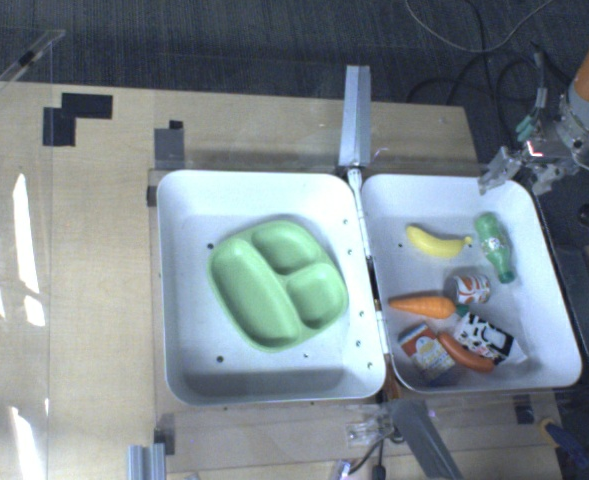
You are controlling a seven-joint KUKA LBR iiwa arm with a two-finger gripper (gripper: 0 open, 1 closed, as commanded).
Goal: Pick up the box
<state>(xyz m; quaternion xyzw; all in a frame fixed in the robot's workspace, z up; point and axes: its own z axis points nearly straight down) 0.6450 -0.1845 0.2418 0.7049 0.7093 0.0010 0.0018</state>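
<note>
Your tool (pixel 519 166) hovers at the right bin's (pixel 564 363) far corner; whether it's released or clenched, you can't tell. The box (pixel 426 353) lies well apart toward you, leftward, beside the carrot (pixel 424 307).

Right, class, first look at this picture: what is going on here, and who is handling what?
A robot arm reaches in from the right, its gripper hovering over the far right corner of the right bin. It holds nothing. That bin contains a banana, a green bottle, a carrot, a small can, a black-and-white box and a packet. The left bin holds a green divided tray. The box lies untouched at the near side.
</note>
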